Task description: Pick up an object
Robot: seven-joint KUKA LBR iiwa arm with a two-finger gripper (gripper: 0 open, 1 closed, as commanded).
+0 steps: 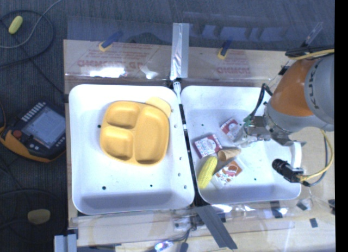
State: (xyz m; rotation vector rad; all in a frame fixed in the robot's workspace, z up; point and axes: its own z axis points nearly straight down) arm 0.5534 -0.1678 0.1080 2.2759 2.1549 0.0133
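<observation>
From my remote station I watch the grey arm (pixel 304 99) reach in from the right over the right bin (pixel 255 191), its pincer (pixel 246 131) low among the clutter near the bin's middle. I cannot tell from this slanted view how far the pincer stands open, and I see nothing clearly caught in it.

The nearest candidate is a red-and-white packet (pixel 230 126), lying just to the pincer's left and seemingly touching or partly under its tip. A second red packet (pixel 206 145) sits further left and nearer the front, close to the divider between the bins. Below the pincer lies a small ice-cream cone toy (pixel 228 153), beside a third packet (pixel 228 172), and a yellow corn cob (pixel 206 171) rests with its long axis running roughly front to back, tilted slightly, along the bin's left wall.

The left bin (pixel 87 191) holds a yellow sectioned tray (pixel 135 131), well apart from the arm. The wrist, orange-banded (pixel 291 90), bends down and leftward from the bin's right rim. My judgement: the coming move turns on the packet immediately left of the tip, needing little more than a short shift leftward and a close.
</observation>
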